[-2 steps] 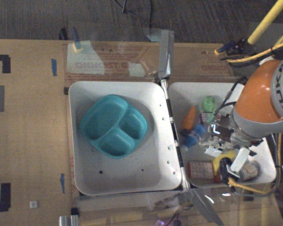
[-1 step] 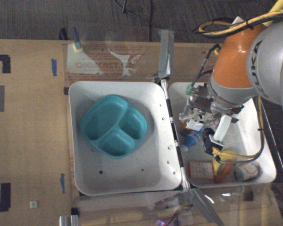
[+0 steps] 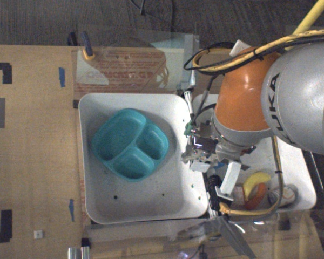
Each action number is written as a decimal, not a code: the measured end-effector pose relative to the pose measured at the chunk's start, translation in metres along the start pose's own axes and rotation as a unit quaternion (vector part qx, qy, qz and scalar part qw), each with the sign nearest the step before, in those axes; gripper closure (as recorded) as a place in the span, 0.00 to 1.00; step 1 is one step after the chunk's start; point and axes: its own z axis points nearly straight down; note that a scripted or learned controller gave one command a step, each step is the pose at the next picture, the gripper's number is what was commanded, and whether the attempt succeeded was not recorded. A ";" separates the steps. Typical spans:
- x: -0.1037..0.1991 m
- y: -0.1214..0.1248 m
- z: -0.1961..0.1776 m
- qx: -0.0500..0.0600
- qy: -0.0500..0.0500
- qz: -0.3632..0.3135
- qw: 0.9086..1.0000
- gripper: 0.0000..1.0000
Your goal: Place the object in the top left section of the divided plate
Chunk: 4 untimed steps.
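Wooden bench point(image 3: 32, 144), two white bins. The teal divided plate point(image 3: 130, 143) sits in the left bin point(image 3: 151, 201). Right of the plate, the gripper point(image 3: 201, 156) hangs over the right bin point(image 3: 305, 196); its opening cannot be told. A banana-like yellow object point(image 3: 257, 180) lies further right, ungrasped. Judged step: pickup. Next comes a firm grasp.

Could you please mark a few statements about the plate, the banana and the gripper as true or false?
1. The teal divided plate lies in the left bin. True.
2. The plate has three sections. True.
3. The banana lies on the plate. False: it lies in the right bin.
4. The gripper hangs over the plate's middle. False: it is at the wall between the bins.
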 end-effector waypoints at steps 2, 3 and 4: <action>-0.035 0.008 0.060 0.000 0.000 0.023 1.000 1.00; -0.004 0.001 0.060 -0.002 0.000 -0.018 1.000 1.00; 0.055 -0.011 0.049 -0.003 0.000 -0.128 0.992 1.00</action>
